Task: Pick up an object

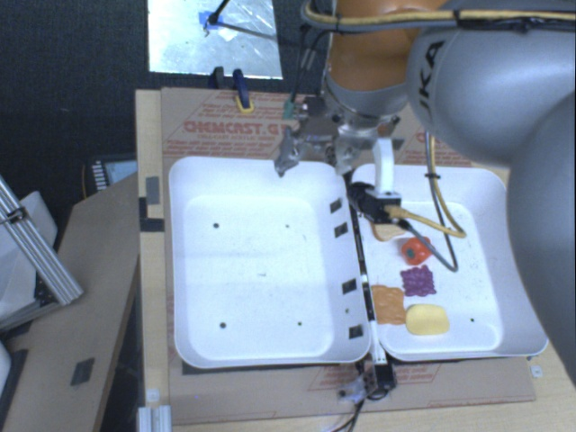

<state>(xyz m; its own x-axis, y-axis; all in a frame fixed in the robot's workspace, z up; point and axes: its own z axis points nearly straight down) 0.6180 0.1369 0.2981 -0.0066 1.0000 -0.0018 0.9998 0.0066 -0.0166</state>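
My gripper (314, 158) hangs over the far edge of the left bin (252, 268), close to the divider between the bins. Its two fingers stand apart and open, and nothing sits between them. The right bin (479, 241) holds the objects. A red tomato-like piece (415, 251) lies near its middle left, with a purple grape cluster (418, 282) just in front of it. An orange slab (388, 304) and a yellow lump (427, 319) rest at the front. A tan piece (387, 232) is partly covered by a black fitting and a yellow cable.
The grey arm with its orange band (387, 25) looms over the back of both bins and hides the right bin's far right corner. A yellow cable (441, 228) loops above the right bin. Black clips (349, 286) line the divider. Cardboard (225, 124) lies under the bins.
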